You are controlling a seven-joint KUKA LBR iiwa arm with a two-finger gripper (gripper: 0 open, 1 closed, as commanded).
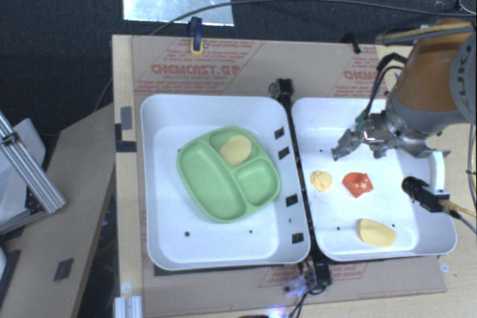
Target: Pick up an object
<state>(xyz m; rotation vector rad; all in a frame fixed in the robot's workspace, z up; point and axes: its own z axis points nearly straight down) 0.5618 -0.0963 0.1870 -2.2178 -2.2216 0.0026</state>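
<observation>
Hovering over right bin (325, 123), your gripper (363, 142) has jaws spread apart, nothing between them. Red piece (358, 184) lies just below jaws, nearest of 3. Small yellow lump (321, 180) sits below-left; long yellow piece (376, 232), lying crosswise, farther below.

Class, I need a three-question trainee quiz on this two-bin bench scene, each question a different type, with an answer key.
1. True or false: the green divided plate sits in the right bin.
2. Multiple choice: which item lies between the small yellow piece and the end effector's side of the right bin? A) red object B) blue clamp C) green plate
3. Fill in: a pale yellow food item rests in the plate's ____ compartment.

Key: 1 false, it sits in the left bin; 2 A; 3 upper.
</observation>
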